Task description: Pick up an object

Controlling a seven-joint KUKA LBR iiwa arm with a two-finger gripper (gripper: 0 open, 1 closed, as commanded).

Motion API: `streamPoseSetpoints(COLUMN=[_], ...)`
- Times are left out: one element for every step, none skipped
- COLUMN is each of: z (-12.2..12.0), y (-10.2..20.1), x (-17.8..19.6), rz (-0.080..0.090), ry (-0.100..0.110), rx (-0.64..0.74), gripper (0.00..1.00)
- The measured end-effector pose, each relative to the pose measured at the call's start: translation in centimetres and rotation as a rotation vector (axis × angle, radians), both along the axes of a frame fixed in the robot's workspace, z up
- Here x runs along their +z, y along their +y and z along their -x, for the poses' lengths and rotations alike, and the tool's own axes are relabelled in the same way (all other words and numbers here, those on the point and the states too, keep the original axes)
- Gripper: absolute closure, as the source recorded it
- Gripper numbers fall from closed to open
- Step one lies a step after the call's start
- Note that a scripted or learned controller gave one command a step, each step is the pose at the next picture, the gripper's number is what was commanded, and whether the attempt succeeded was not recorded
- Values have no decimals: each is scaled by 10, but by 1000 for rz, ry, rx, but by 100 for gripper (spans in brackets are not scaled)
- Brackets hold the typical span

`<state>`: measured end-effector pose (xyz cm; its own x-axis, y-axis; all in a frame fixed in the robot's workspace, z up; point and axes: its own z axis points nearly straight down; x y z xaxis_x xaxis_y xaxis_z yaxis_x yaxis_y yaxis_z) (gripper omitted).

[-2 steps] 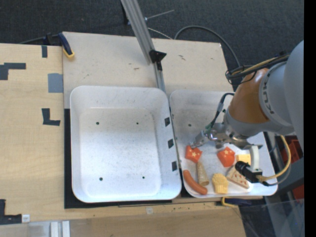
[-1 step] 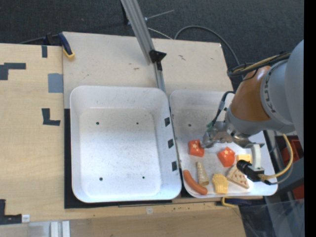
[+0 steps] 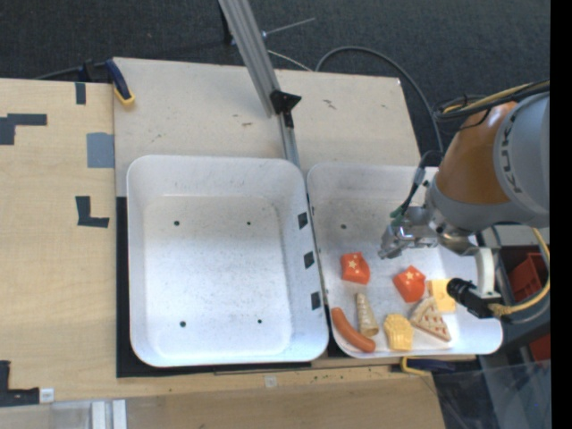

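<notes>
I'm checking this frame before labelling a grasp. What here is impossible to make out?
- Gripper, camera view: small and blurred, so whether it holds anything is unclear.
- Yellow block: partly covered by the pizza slice and a black fitting.
- Right bin: its far right side is hidden under the arm.
</notes>
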<state>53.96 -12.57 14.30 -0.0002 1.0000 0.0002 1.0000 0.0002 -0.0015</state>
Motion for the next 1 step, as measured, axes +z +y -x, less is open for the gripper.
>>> streamPoseSetpoints(z=[-10], y=[4], x=[50], rz=[1], ry=[-5], rx=[2], gripper=[100])
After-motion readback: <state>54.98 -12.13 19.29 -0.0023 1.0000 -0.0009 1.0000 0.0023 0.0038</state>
